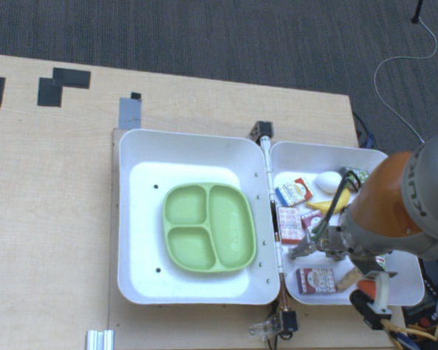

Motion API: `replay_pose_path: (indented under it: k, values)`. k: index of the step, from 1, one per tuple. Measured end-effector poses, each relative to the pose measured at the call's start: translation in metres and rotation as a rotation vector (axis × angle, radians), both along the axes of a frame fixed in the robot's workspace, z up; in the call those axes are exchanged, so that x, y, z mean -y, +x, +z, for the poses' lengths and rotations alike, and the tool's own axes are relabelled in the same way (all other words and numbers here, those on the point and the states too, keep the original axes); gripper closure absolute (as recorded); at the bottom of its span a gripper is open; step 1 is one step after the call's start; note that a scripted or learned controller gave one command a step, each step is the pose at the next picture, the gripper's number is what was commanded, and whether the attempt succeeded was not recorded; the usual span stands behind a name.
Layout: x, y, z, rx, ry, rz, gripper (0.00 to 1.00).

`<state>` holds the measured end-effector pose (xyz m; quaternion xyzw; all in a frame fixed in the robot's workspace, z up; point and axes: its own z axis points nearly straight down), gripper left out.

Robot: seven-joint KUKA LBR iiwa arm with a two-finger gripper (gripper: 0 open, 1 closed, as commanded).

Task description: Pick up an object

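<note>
The right bin (309, 155) holds several small objects: a red-and-white packet (293, 191), a pink-patterned packet (290, 225), a white egg-like piece (327, 181), a yellow banana-like piece (328, 205) and a red-labelled packet (315, 280) near the front wall. My gripper (309, 245) hangs low over the middle of this bin, just right of the pink packet and above the red-labelled one. Its metal tips point left. The grey arm with its orange band (384, 203) covers the right half of the bin.
The left bin (138, 225) holds a green three-compartment tray (208, 228) in its middle. A metal divider (270, 203) runs between the bins. Black and grey tape marks (62, 85) lie on the wooden bench at the far left. Cables (284, 326) trail at the front.
</note>
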<state>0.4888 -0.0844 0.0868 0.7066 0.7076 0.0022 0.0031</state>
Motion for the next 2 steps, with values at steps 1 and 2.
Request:
replay_pose_path:
  k: [1,2]
  values:
    - [-0.0003,0.0025,0.0115,0.007,0.000,0.004,1.00]
    - [-0.0004,0.0024,0.0114,0.007,0.000,0.003,0.00]
